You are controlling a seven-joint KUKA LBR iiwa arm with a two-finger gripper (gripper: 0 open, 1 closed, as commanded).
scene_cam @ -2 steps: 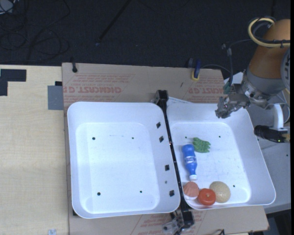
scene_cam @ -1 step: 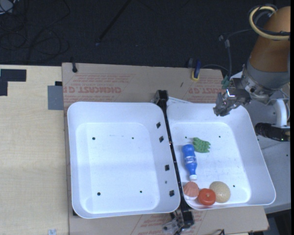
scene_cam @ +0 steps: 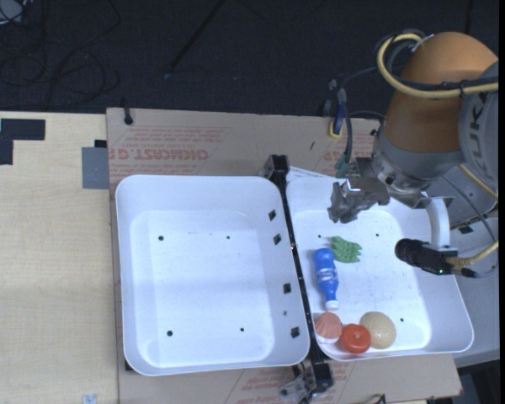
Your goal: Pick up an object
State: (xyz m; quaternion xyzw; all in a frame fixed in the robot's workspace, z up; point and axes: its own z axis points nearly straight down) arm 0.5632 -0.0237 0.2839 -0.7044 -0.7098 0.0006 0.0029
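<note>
A cardboard-covered bench (scene_cam: pixel 202 137) carries two white bins. In the right bin (scene_cam: pixel 442 310), a green object (scene_cam: pixel 346 248) lies beside a blue bottle (scene_cam: pixel 325 277). The gripper (scene_cam: pixel 343 205) hangs just above the green object, grasping nothing. Descend vertically, centred on it. Finger spacing cannot be determined; the arm hides the bin's far corner.

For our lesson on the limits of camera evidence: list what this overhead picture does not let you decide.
- Claw: dark and small in the camera view; open or shut cannot be told.
- Green object: too small to identify.
- Three round items in the right bin: bunched together, so what each is stays unclear.
- Blue bottle: label too small to read.
</note>
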